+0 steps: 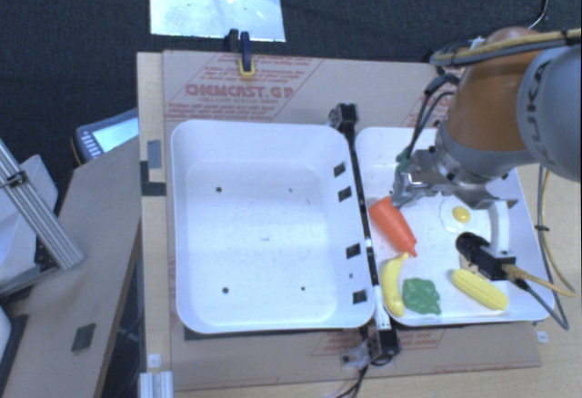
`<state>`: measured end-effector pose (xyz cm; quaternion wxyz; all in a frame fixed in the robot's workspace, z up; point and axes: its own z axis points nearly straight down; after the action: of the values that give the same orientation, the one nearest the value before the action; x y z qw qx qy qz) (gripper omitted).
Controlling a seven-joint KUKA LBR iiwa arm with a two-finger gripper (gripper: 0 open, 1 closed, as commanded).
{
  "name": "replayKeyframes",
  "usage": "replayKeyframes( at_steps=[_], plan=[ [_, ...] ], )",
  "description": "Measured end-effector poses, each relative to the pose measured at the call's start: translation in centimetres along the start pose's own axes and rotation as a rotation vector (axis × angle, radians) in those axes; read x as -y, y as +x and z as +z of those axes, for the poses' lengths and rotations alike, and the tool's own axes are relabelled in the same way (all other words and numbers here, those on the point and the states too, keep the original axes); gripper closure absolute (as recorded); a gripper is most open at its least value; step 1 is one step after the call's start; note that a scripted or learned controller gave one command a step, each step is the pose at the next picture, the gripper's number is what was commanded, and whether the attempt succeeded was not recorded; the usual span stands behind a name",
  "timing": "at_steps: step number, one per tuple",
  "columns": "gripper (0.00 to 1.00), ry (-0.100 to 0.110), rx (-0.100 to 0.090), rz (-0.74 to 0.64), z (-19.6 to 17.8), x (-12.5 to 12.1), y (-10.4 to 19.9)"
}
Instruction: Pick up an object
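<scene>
- Just beside the gripper (406, 180), on its side toward the near edge of the bench, lies the carrot (393, 222). It rests slanted in the right bin (380, 149). Its thick end is very near the gripper, but I cannot say if they touch.
- Farther from the gripper in the same direction are a banana (393, 283) and a green leafy piece (421, 294), close together. The corn (479, 289) lies well apart from the gripper, toward the near right corner. The egg (457, 214) lies near the gripper, partly under the arm (496, 110).
- I cannot tell whether the gripper is spread or pressed together, because the wrist covers it from above. I see nothing held in it.
- I think the carrot is the nearest thing to take. It is round and smooth, so a grip away from its middle could make it roll or slip out.
- The carrot also lies close to the wall between the two bins, and a descent on that side could strike the wall.
- The egg looks flat and may be hard to catch at all.
- The arm hides the far right part of the bin, and one edge of the egg is also hidden.
</scene>
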<state>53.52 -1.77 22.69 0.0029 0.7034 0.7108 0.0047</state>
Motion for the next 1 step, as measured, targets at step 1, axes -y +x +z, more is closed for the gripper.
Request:
replayKeyframes(
  at_steps=[1],
  plan=[
    [1.00, -0.001, -0.001, -0.004, -1.03, -0.09, 0.04]
  ],
)
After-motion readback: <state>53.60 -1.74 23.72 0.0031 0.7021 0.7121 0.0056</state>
